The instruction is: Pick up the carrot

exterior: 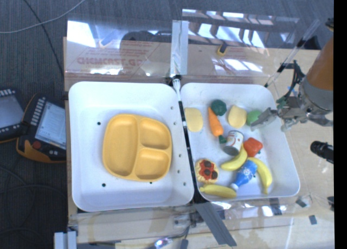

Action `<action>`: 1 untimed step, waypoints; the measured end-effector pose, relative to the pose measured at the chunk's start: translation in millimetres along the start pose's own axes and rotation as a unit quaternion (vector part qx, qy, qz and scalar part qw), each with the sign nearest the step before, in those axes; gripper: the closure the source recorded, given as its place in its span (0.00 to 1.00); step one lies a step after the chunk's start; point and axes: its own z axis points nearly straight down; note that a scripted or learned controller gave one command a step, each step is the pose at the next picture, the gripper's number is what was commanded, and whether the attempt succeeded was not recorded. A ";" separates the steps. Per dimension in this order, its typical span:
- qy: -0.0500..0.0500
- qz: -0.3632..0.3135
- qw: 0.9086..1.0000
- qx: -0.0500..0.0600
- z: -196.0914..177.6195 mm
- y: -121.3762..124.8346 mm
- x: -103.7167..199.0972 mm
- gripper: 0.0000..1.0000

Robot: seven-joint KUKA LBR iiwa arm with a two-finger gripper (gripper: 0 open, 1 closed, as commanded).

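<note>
Carrot [215,122] lies untouched in right bin [282,150], between pale yellow piece [193,119] and lemon [237,116], below green broccoli [218,107]. Gripper [267,117] hovers at bin's right side, well apart from carrot; grip state: cannot tell. Approach, descent, grasp, lift all remain.

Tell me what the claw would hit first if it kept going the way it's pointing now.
Probably the green piece just ahead of the claw, then the pale yellow piece. The claw's height is unclear, so it might pass above them.
</note>
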 end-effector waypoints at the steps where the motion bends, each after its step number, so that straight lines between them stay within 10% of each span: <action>1: -0.001 -0.031 1.000 0.001 99.6 44.8 41.4 0.00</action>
